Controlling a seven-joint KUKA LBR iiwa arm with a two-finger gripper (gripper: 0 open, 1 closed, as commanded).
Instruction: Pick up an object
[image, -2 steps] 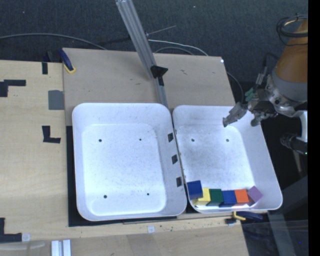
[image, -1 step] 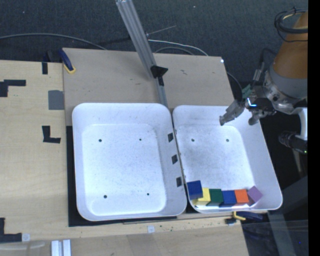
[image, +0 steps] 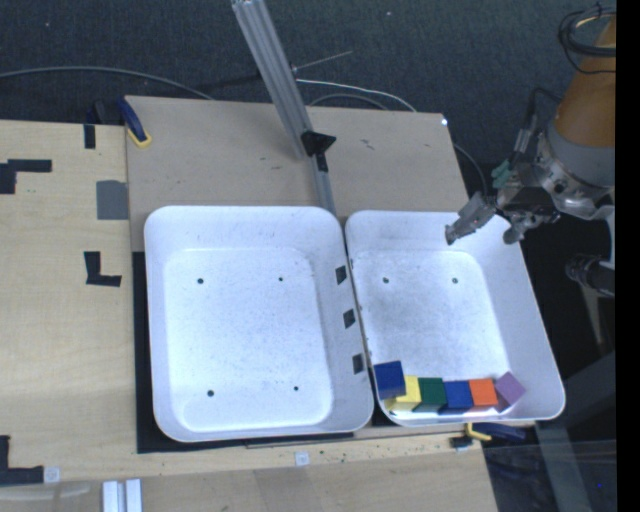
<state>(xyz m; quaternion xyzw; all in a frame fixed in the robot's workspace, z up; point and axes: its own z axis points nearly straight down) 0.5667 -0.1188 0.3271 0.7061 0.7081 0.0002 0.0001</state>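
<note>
Camera view | jaws (image: 487, 222) wide, over right bin (image: 530, 300) rim | blocks (image: 445, 392) along near wall

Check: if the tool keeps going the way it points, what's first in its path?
The tool points down-left over the right bin's far right corner. Straight on, it likely meets bare bin floor first; the blocks sit along the near wall. Depth is unclear.

The grey arm with its orange band sits up and to the right of the claw (image: 487, 222), whose two fingers point down-left, spread apart, gripping nothing.
</note>
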